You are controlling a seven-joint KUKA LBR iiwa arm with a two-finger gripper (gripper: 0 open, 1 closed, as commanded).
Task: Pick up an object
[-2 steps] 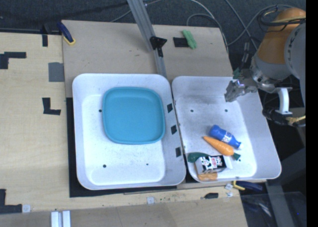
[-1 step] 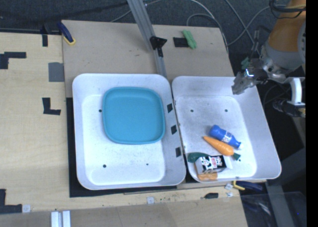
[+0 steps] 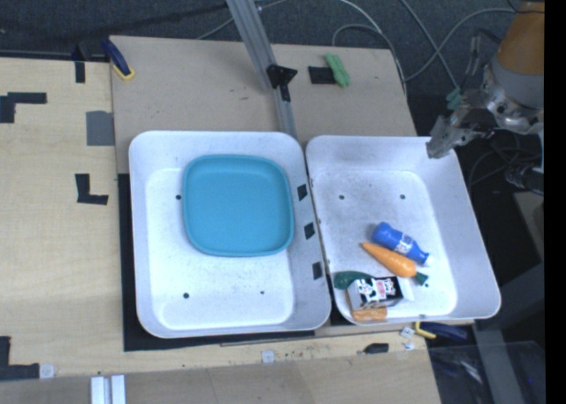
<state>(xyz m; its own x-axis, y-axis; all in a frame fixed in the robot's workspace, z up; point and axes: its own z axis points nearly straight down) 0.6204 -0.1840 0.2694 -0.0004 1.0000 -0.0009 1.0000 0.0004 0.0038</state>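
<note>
The right bin (image 3: 363, 172) holds a small pile near its front: a blue bottle (image 3: 398, 241), an orange carrot (image 3: 388, 258) lying beside it, a black-and-white carton (image 3: 376, 289) and a small tan piece (image 3: 370, 313) at the front rim. The left bin (image 3: 155, 163) carries a square blue plate (image 3: 237, 204). My gripper (image 3: 440, 142) hangs at the right bin's far right corner, above the rim and well away from the pile. Nothing shows between its fingers.
A grey metal pole (image 3: 256, 35) slants across the bench behind the bins. A green peg (image 3: 337, 70) and a blue-and-yellow clip (image 3: 118, 59) lie on the board at the back. Cables loop behind the right bin.
</note>
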